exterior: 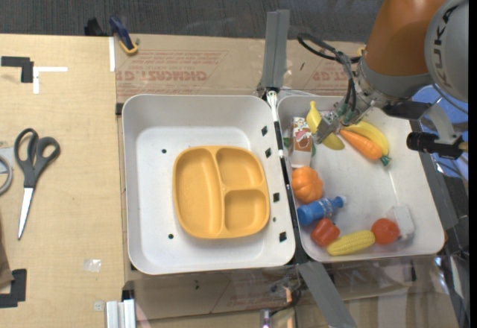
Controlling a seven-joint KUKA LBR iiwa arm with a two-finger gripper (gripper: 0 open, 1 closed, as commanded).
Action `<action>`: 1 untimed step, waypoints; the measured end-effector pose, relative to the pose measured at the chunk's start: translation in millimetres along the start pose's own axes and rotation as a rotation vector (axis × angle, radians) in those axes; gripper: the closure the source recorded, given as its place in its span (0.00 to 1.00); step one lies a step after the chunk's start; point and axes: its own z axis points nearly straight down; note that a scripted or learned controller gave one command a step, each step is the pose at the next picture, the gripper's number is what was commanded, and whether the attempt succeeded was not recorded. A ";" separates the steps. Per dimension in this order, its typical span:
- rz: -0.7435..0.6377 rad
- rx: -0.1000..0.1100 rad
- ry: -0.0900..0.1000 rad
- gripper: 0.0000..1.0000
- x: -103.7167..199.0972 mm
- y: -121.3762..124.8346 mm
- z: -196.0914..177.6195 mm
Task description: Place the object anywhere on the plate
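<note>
Overhead, the claw (330, 125) hangs over the right bin (417, 192) beside a banana (314, 116); its grip cannot be told. Plate (221, 191) lies in the left bin (145, 170).

My arm (417, 28) fills the upper right of the frame: a rounded grey shell with dark "KUKA" lettering on its curve and a broad orange band above the wrist. Black cables (324, 47) loop off its left side, and my small dark end effector (333, 124) sits below them.
</note>
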 end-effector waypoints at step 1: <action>0.049 0.000 0.002 1.00 80.1 -5.9 27.6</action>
